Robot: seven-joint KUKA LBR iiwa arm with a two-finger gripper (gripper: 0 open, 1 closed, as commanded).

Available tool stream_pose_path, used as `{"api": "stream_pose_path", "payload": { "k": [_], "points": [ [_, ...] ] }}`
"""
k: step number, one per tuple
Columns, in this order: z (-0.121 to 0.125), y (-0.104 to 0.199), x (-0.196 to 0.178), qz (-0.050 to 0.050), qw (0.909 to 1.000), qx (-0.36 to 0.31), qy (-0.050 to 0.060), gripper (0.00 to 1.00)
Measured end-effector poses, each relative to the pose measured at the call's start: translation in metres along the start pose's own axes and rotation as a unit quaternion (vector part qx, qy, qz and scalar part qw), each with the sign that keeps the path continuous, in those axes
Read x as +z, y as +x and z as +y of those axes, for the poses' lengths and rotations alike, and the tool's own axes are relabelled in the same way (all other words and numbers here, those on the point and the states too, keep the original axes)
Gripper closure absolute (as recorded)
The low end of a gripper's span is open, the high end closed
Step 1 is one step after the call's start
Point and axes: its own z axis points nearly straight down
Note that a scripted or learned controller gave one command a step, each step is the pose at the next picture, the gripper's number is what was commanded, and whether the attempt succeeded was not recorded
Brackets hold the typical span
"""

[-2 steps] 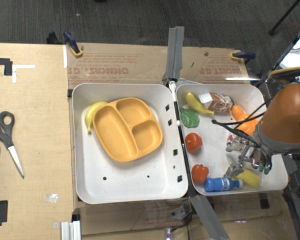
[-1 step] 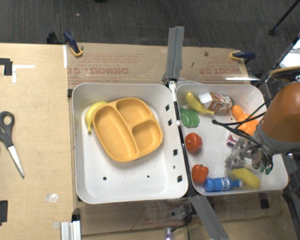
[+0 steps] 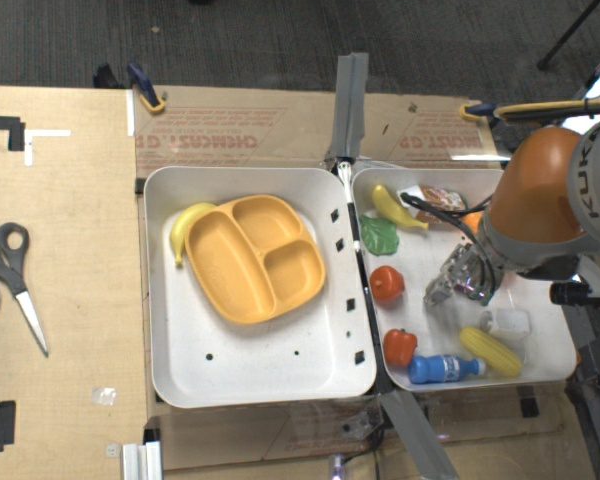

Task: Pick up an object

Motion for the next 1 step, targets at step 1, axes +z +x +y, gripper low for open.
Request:
{"api": "stream_pose_path", "payload": {
  "k": [1],
  "points": [
    [-0.0515,-0.0872,-0.0338,0.006,0.9963,-0.085,-0.001,1.0]
  ]
}}
